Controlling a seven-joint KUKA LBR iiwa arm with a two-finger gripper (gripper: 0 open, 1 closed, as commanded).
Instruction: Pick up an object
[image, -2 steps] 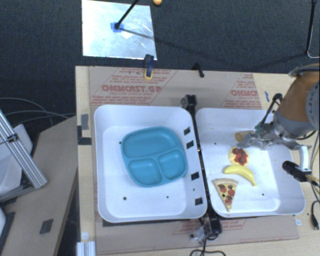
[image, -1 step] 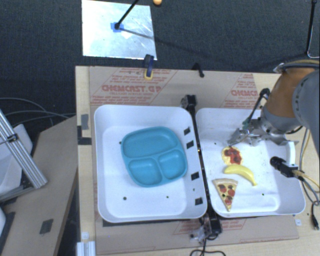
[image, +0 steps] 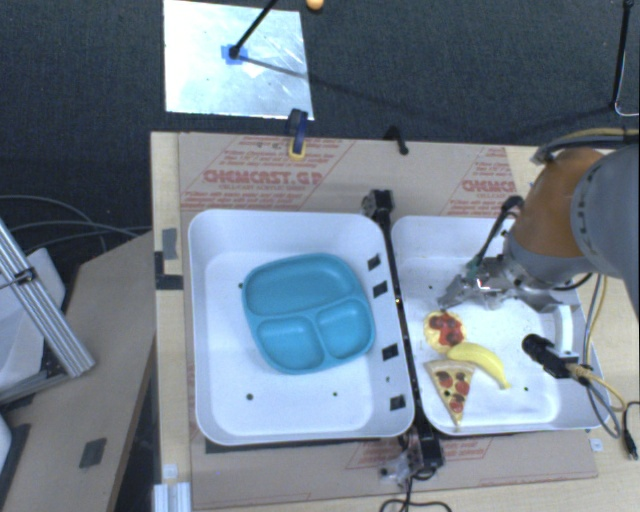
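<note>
The right bin (image: 480, 235) holds three toy foods near its left wall. A small round red and yellow piece (image: 444, 328) lies just above a yellow banana (image: 481, 361). Below them is a pizza slice (image: 452, 387). My gripper (image: 460, 292) hangs low over the bin, a little above and to the right of the round piece, pointing left. Nothing shows between its tips. The grey arm with its orange band (image: 560, 215) covers the bin's right side.
The left bin (image: 215, 300) holds a blue divided plate (image: 303, 312). A black divider with clips (image: 392, 300) runs between the bins. A black fitting with cables (image: 548, 354) sits at the right bin's right edge.
</note>
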